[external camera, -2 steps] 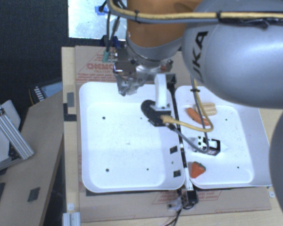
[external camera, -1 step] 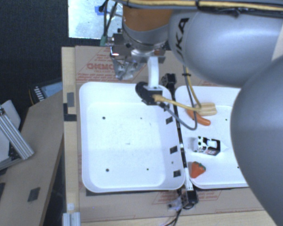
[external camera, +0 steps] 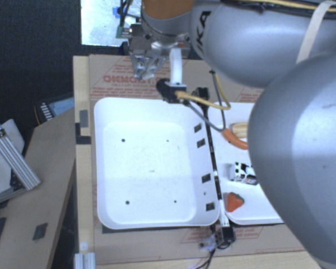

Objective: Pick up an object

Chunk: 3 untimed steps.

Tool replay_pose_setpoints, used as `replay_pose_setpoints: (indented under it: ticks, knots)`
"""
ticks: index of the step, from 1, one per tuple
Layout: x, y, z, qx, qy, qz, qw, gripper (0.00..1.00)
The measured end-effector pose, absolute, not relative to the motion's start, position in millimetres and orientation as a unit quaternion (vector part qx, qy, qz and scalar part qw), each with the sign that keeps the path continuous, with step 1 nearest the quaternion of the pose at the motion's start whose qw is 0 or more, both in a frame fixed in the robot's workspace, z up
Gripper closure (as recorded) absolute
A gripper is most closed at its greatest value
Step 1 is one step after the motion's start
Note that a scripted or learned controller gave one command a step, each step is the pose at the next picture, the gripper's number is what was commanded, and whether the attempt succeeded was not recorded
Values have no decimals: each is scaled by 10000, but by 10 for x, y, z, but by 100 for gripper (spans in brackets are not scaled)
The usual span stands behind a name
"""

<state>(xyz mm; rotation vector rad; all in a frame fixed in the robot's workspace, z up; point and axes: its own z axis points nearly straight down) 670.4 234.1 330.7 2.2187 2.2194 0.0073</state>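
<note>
Arm: reaches in from the right, its grey bulk covering much of the right bin [external camera: 252, 216].
Claw [external camera: 145, 67]: hangs above the worktop [external camera: 109, 77] beyond the far rim of the left bin [external camera: 101, 150]; nothing is visible between its tips; whether it is open or closed cannot be told.
Objects: in the right bin, an orange-red piece [external camera: 233, 202] near the front, a black-and-white piece [external camera: 245, 174] behind it, an orange elongated piece [external camera: 236, 137] further back.
Separation: claw well apart from all three.
Progress: judged not started; choosing, approaching, gripping and lifting all remain.
</note>
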Motion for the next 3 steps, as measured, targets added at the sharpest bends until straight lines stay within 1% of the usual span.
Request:
replay_pose_setpoints:
  ticks: [1,3]
  knots:
    - [6691,2343,3410,7059,7083,15,9,100]
    - [6698,2350,3632,7034,7108,33,22,100]
